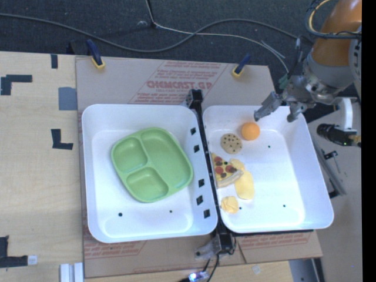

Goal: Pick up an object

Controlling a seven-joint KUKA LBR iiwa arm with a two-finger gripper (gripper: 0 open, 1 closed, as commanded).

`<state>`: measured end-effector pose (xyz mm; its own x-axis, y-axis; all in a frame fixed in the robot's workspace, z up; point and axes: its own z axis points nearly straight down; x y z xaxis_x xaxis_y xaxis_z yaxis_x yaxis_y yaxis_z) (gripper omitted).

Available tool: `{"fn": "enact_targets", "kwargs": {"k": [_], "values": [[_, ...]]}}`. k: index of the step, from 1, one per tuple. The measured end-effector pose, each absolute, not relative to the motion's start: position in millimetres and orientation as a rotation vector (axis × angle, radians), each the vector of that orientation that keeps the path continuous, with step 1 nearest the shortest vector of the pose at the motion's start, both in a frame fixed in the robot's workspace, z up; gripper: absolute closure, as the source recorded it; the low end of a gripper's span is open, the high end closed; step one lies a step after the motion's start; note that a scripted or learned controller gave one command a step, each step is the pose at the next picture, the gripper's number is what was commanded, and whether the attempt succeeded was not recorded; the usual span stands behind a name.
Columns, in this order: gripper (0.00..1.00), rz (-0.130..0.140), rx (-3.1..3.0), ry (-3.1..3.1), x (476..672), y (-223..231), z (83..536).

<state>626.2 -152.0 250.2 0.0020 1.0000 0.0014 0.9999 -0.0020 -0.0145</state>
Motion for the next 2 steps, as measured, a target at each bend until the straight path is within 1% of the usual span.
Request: {"fn": "enact_targets", "kwargs": {"k": [1,2], "values": [[0.00,0.002,-2.220,-2.222,628.2,-151,259],[0.00,0.005,-2.220,-2.222,621.2,-155,213]]}}
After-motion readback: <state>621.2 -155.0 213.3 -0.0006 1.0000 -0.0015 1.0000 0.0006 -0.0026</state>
